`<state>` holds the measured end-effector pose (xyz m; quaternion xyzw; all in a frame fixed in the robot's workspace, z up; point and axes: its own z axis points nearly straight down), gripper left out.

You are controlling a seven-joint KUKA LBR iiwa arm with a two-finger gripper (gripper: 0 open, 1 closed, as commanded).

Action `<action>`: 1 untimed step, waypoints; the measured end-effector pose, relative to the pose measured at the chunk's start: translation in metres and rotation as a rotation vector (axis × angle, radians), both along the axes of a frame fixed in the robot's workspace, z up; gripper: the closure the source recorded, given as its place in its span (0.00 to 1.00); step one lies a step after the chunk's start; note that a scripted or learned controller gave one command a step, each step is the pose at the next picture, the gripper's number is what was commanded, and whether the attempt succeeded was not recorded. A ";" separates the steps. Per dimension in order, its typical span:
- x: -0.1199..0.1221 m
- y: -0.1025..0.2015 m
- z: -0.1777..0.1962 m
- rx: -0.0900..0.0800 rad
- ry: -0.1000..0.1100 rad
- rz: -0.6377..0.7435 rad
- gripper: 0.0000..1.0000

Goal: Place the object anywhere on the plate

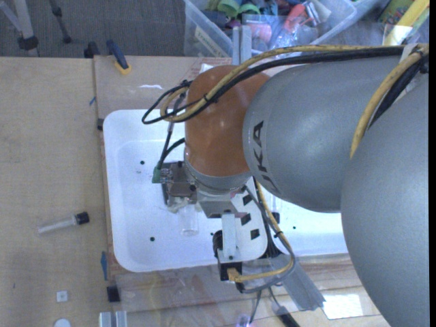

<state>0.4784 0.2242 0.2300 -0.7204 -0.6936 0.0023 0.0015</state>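
My grey arm with its orange band (218, 125) reaches in from the right and covers most of the picture. Its wrist hangs low over the left white bin (133, 182). The gripper (185, 216) points down at the bin floor, near the middle of the bin's visible part. A small pale, see-through shape sits right below the wrist, and I cannot tell whether it belongs to the gripper or is a separate thing. The arm hides the bin's right side and nearly all of the right bin (320, 244).
A small tube with a black cap (63, 223) lies on the bench left of the bin. A blue clamp (120, 60) sits at the board's far corner. A clear tub of colourful toys (272, 5) stands behind the bins. Small bits lie at the bottom left.
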 end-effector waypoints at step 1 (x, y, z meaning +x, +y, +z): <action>0.049 0.001 0.108 0.000 -0.004 -0.083 1.00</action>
